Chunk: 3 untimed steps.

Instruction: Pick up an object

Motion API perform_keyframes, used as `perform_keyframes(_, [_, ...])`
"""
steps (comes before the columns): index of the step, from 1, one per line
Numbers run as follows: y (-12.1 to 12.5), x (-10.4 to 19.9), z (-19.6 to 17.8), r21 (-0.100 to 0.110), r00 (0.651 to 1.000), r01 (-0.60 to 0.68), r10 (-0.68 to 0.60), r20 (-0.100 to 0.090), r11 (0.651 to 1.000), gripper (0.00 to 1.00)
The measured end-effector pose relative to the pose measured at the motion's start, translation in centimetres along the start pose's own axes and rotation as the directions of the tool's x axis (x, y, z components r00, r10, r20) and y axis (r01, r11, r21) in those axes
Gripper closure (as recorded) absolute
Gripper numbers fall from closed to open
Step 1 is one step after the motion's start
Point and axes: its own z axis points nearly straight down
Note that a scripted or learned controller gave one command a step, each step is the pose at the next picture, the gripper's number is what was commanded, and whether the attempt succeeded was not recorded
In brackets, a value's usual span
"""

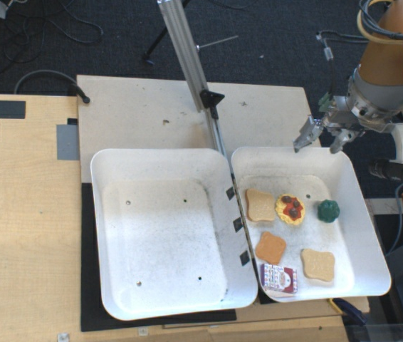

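Two shallow white bins sit side by side on the bench, and going from left to right the left bin [116, 184] comes first, with only small dark specks on its floor. A slanted metal rail [187, 63] runs from the far edge of the scene down toward the seam where the two bins meet. Just right of that seam lies the right bin [344, 164], which holds all the items. Nearest the dividing wall is a pale toast slice [260, 206], and just near of it lies an orange cracker-like square [270, 248]. At the near rim rests a small red-and-white packet [279, 278], partly over the bin's edge. Right of the toast, just beside it, lies a small round pizza [290, 209] with red topping. A second toast slice [318, 265] lies toward the near right. A dark green lump [328, 210], possibly a toy vegetable, though it is too small to be sure, sits right of the pizza and apart from it. Farther right, the gripper [321, 137] hangs over the bin's far rim, its two fingers spread apart with nothing between them, well apart from every item. Above it rises the grey arm [379, 84] with its orange band.
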Motion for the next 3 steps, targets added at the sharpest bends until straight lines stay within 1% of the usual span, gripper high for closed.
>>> perform_keyframes(1, [0.0, 0.0, 0.0, 0.0, 1.0, 0.001, -0.001, 0.0, 1.0, 0.0])
perform_keyframes(2, [0.8, 0.2, 6.3, 0.006, 1.0, 0.002, -0.002, -0.001, 1.0, 0.0])
perform_keyframes(3, [0.5, -0.7, 12.1, 0.006, 1.0, -0.002, 0.002, -0.001, 1.0, 0.0])
